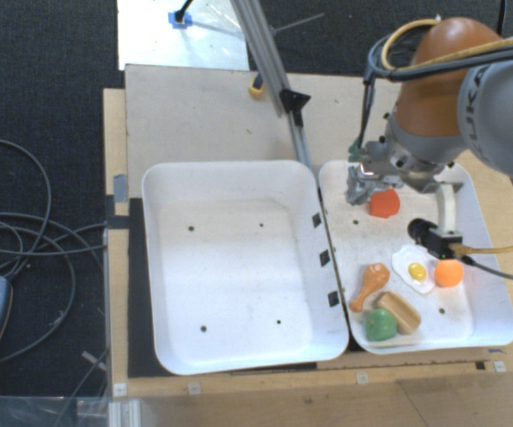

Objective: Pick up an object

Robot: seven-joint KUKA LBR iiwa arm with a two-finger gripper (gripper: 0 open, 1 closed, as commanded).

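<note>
My gripper (364, 185) hangs low over the far left part of the right bin (503, 329), beneath the grey wrist with its orange band. A red rounded piece (384, 205) lies right beside it, to its lower right, touching or nearly touching. Further toward the front of that bin lie a fried egg (413, 269), an orange ball (449, 275), a tan drumstick (371, 286), a brown bun-like piece (400, 311) and a green round piece (380, 326).
The left bin (152, 238) adjoins the right one along a shared wall with black clips. A grey slanted pole (269, 56) rises behind the bins. Cables run from the arm over the right bin, ending in a black connector (428, 236).
</note>
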